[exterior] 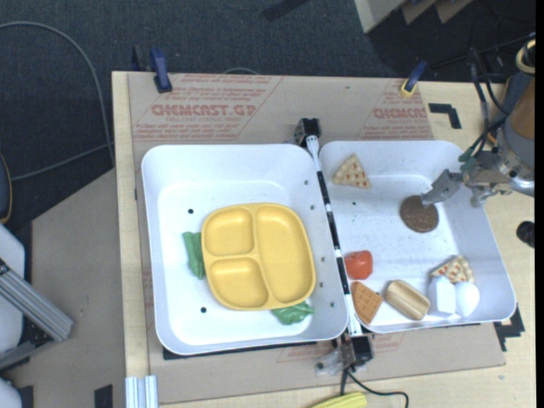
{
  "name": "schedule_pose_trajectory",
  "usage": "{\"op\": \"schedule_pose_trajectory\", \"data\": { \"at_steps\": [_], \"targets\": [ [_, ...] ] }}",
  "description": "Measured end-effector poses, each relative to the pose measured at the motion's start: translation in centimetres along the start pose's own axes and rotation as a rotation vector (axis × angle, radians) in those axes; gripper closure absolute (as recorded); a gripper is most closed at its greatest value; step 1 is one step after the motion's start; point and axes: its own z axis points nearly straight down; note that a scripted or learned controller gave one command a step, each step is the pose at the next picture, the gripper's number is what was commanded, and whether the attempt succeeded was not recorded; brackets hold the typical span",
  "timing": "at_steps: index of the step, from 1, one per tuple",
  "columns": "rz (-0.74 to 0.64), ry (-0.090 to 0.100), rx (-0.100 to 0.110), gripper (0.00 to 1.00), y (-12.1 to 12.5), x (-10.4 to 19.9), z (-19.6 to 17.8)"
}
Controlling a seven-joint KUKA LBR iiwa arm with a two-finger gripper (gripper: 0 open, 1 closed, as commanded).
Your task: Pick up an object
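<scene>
My gripper (460, 191) hangs over the right side of the right bin (497, 262), open, with nothing between its fingers. One grey finger (439, 189) reaches down-left, its tip just above the upper right edge of a round brown cookie (419, 215). Also in this bin lie a pizza slice (350, 173) at the back, a red tomato (359, 263), an orange waffle wedge (366, 301), a bread roll (406, 298), a second pizza slice (454, 269) and two white pieces (456, 297) in the front right corner.
The left bin (166, 228) holds a yellow divided plate (257, 255) with green leafy pieces at its left side (195, 253) and front edge (293, 314). A black ridge (327, 219) joins the two bins. Bare bin floor lies between the cookie and the tomato.
</scene>
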Motion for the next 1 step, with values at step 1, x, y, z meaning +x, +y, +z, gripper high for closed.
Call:
{"op": "schedule_pose_trajectory", "data": {
  "at_steps": [1],
  "targets": [
    [0.001,0.0,0.0,0.0,1.21,-0.21,10.21]
  ]
}}
